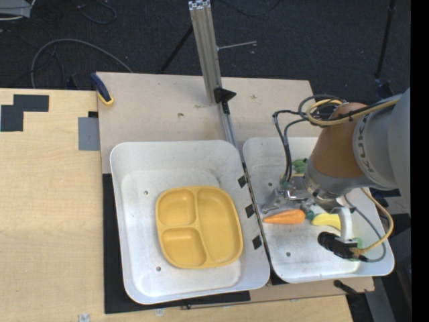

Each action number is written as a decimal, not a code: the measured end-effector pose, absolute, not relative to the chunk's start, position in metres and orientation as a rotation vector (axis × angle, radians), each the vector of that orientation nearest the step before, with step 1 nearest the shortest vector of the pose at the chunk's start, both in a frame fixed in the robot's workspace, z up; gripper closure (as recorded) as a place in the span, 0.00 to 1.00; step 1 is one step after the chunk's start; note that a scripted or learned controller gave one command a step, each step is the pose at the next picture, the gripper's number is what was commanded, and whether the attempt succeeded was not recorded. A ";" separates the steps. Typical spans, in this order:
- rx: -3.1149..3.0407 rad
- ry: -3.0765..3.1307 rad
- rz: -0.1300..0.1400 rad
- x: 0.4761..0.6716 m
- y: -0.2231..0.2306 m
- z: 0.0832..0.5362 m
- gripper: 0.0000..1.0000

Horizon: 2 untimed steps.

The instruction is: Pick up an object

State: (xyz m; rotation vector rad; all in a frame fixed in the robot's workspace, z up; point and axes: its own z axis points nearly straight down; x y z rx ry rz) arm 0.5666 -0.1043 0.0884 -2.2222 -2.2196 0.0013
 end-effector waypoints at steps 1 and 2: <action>-2.229 -2.218 -0.003 0.568 -0.106 0.101 1.00; -2.227 -2.217 0.000 0.570 -0.117 0.157 1.00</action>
